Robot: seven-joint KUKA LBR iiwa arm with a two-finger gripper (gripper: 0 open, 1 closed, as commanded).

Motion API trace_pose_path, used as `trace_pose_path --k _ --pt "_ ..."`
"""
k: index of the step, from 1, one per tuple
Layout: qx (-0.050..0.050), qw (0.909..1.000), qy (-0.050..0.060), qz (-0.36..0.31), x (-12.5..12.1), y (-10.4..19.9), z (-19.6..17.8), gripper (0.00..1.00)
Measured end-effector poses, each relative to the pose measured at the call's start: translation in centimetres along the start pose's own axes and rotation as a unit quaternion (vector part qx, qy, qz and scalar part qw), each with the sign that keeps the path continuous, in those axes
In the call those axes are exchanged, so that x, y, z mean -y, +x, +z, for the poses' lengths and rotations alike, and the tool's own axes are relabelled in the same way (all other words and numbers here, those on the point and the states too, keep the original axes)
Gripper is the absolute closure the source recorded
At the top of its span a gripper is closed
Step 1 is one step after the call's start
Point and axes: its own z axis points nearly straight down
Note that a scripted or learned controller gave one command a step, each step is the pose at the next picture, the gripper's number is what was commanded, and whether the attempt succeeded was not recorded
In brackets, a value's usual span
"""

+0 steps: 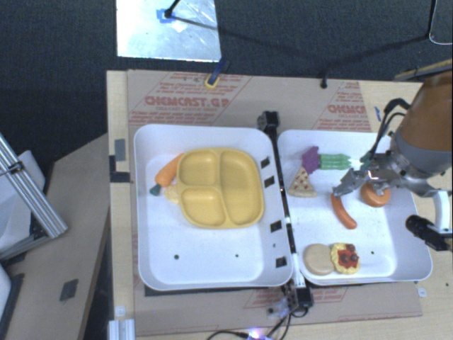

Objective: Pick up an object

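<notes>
- Gripper [352, 184] seen low in right bin [417, 261], just above red sausage [343, 212].
- Finger state cannot be told.
- Orange donut [375, 195] lies beside it.

White bins [152, 190] — yellow divided plate [216, 188], orange carrot [168, 169]; red sausage [344, 212], purple-green eggplant [322, 159], tan bun [318, 259], orange-banded grey arm [428, 129].

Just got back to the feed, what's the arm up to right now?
The arm is reaching into the right bin, its claw low among the toy food there. It sits just above the sausage, with the orange round piece beside it and the pizza slice off to the other side. Nothing is visibly held. In the left bin, the yellow divided plate and carrot lie untouched.
</notes>
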Motion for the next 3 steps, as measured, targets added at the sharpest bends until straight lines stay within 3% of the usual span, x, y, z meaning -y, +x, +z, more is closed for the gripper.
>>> trace_pose_path --k 1,3 --pt "0.001 1.0 -0.006 -0.001 -0.3 0.0 -0.6 0.0" --pt "0.0 1.0 -0.004 0.0 -0.1 -0.3 9.9 0.0"
